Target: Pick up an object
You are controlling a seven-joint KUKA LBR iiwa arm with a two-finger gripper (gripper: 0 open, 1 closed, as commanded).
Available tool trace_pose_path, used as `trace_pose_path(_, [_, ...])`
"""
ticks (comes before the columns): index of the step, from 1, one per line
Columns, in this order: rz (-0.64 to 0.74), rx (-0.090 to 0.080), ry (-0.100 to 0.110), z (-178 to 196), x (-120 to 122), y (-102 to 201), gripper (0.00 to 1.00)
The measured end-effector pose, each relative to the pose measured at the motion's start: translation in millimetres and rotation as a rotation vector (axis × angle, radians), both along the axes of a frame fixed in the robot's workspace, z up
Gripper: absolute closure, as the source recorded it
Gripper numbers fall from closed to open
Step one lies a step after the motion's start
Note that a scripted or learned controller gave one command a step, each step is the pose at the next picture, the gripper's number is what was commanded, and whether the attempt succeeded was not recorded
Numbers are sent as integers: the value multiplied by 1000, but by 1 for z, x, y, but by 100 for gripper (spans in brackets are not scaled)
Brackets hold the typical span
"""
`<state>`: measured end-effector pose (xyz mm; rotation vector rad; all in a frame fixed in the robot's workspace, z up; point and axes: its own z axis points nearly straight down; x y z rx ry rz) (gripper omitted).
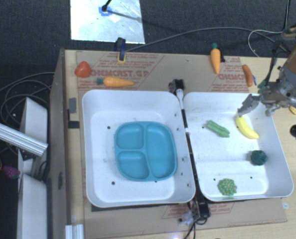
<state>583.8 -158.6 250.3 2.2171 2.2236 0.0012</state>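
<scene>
Gripper (258, 105): jaws spread, nothing between them; banana (246, 127) lay just below, its curved skin liable to slip from closing fingers.

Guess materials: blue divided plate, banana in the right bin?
Blue divided plate: likely moulded plastic, with uniform colour, a soft sheen and rounded compartment ridges. Banana: probably a plastic or rubber toy, flat even yellow with a smooth surface; the view can't tell hard from soft.
</scene>
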Motion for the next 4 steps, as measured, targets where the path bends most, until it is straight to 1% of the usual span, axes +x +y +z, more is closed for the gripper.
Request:
trace_pose_path(1, [-2, -1, 1, -71, 42, -46, 0])
trace_pose_path(2, [-1, 1, 3, -142, 46, -47, 0])
trace_pose_path(3, [0, -1, -4, -130, 48, -48, 100])
trace_pose_path(4, [0, -1, -4, -130, 48, -48, 0])
